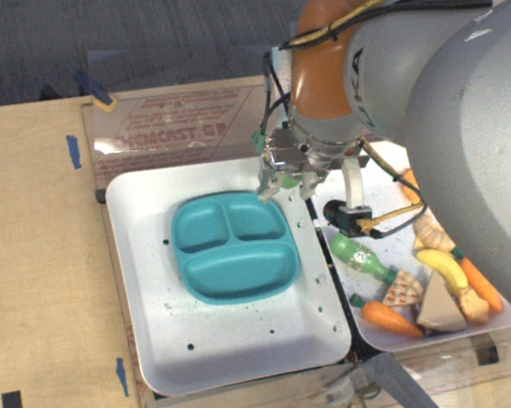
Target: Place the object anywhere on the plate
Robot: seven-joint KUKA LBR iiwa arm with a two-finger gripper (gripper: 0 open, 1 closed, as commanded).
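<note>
1. The plate [234, 247] is teal, with three compartments.
2. Both bins, the left bin [150, 289] and the right bin [389, 198], are white.
3. The arm [447, 87] is grey with an orange band [325, 61].
4. The banana [444, 271] is yellow.
5. The carrot [390, 319] is orange.
6. The bottle [362, 259] is green.
7. The bench [30, 277] is light tan, marked with blue tape [73, 150].

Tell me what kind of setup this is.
Likely a lab pick-and-place bench: a robot arm over two white bins, a teal divided plate in one, toy food such as a banana in the other.
</note>
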